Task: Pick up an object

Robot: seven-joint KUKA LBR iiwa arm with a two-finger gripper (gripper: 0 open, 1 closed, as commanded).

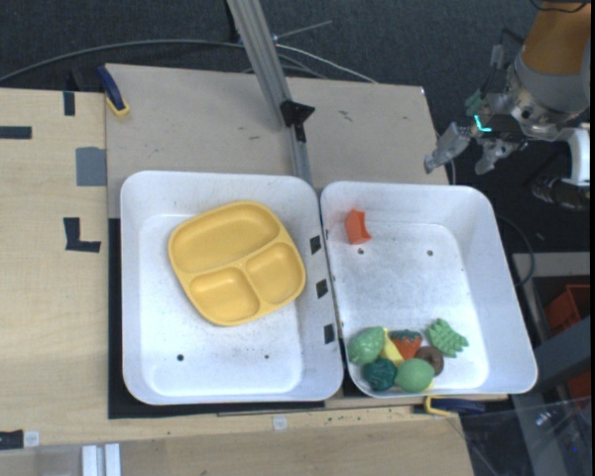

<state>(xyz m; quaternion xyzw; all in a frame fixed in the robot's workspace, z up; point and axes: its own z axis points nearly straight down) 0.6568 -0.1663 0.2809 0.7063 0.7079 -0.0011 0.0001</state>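
My gripper hangs beyond the far right corner of the right bin, above the bench edge, with its two fingers spread open and nothing between them. An orange block lies in the right bin's far left corner. Clustered at that bin's near edge are a light green leafy piece, a red and yellow piece, a green ridged piece, a dark teal piece, a round green piece and a brown piece.
A yellow divided plate lies in the left bin. A grey metal post slants up from between the bins at the back. A blue and yellow clamp sits at the bench's far left.
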